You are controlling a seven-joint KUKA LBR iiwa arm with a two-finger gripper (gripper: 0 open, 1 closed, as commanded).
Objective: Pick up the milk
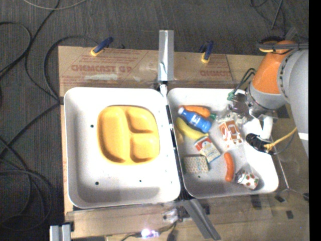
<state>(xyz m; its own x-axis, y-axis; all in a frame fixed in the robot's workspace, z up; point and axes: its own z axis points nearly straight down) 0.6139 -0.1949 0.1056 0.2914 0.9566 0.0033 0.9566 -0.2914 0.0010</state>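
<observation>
The gripper (241,112) hangs over the upper right corner of the right bin (271,185), at the end of the grey arm (296,84) with its orange band, and whether it is open or closed cannot be told from this slant (the wrist body and dark cabling cover it). Just below and to the left of it lies the milk (230,133), a small white carton with red print, flat on the bin floor and close under the gripper; nothing shows it being held. Left of the milk sits a small red and white box (206,147), and beyond that a blue bottle (195,119) lies tilted across a banana (184,130), with a carrot (198,110) just above the bottle. Lower in the bin, a red sausage (228,165) lies near the middle, a grey checkered block (195,164) to its left, and a white speckled cup (247,178) on its side by the lower right corner. The left bin (80,185) holds a yellow divided plate (129,133). Both bins rest on a sheet of cardboard (110,69) on the desk, which is pinned at the back by two blue and yellow clamps (102,45). Cables (30,59) trail over the dark floor around it.
</observation>
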